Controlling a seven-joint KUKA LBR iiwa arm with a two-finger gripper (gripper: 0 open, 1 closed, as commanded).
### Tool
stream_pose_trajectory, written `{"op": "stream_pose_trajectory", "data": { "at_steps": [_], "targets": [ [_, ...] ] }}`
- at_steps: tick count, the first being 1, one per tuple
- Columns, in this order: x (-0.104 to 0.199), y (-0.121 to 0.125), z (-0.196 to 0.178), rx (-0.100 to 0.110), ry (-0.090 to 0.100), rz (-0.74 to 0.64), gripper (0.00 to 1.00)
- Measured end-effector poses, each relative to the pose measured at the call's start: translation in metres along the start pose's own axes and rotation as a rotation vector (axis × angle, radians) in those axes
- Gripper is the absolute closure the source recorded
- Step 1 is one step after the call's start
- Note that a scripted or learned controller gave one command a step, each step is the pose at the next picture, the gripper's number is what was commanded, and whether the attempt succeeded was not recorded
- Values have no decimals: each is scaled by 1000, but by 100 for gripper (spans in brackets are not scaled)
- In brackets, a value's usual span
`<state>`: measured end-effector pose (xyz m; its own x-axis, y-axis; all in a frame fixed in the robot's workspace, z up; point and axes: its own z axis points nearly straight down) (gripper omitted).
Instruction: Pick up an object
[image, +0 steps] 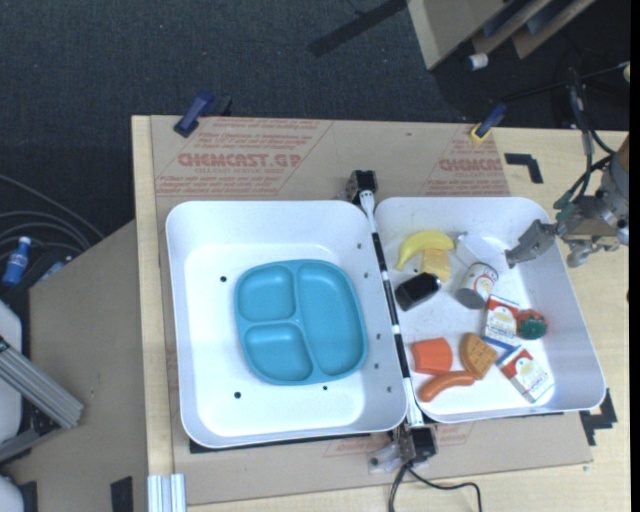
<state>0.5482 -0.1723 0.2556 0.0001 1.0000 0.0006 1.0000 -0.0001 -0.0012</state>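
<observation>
The right bin (585, 345) holds several small items: a yellow banana (424, 246), a black block (417, 290), a small can (479, 281), a red-and-white carton (500, 320), a green-and-red toy (532, 324), an orange block (432, 354), a brown piece (478, 354), an orange curved piece (445, 385) and a second carton (527, 375). My gripper (552, 247) hangs over the bin's far right part, above and to the right of the can. Its fingers (526, 245) are spread apart with nothing between them.
The left bin (195, 300) contains a blue divided plate (300, 320). A black clamp (362, 185) sits at the far end of the seam between the bins. Blue and yellow clips (196, 112) hold the cardboard sheet. Cables lie at the left.
</observation>
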Motion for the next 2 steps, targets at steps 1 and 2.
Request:
{"op": "stream_pose_trajectory", "data": {
  "at_steps": [1,2],
  "targets": [
    [-5,110,114,1,0,-1,0],
    [2,118,171,2,1,-1,0]
  ]
}}
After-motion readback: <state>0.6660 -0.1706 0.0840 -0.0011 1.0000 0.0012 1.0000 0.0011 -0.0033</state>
